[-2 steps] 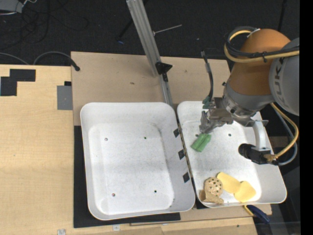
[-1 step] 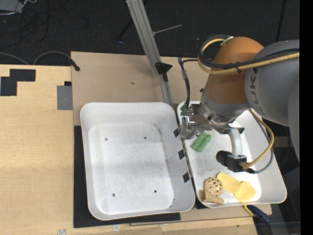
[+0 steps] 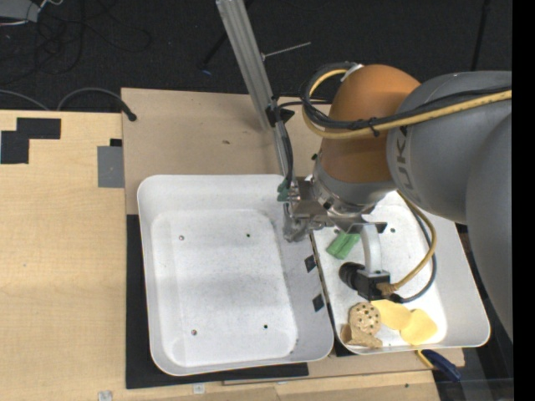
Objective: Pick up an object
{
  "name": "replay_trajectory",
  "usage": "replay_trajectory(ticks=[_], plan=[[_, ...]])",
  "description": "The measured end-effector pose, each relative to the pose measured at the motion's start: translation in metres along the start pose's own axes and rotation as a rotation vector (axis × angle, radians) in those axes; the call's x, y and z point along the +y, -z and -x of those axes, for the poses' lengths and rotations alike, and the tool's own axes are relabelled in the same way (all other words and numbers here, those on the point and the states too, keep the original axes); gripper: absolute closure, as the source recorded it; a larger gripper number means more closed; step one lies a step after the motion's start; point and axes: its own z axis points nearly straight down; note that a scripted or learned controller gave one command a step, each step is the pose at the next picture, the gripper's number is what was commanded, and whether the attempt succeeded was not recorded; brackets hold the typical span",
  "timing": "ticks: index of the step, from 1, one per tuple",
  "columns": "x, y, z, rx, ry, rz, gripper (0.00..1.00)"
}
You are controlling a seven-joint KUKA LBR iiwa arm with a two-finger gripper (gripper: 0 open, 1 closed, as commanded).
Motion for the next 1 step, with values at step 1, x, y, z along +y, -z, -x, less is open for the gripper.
replay_trajectory(ticks=[1], plan=[[0.0003,0.0001,0.0026,-0.002,-0.004,0.001,0.0]])
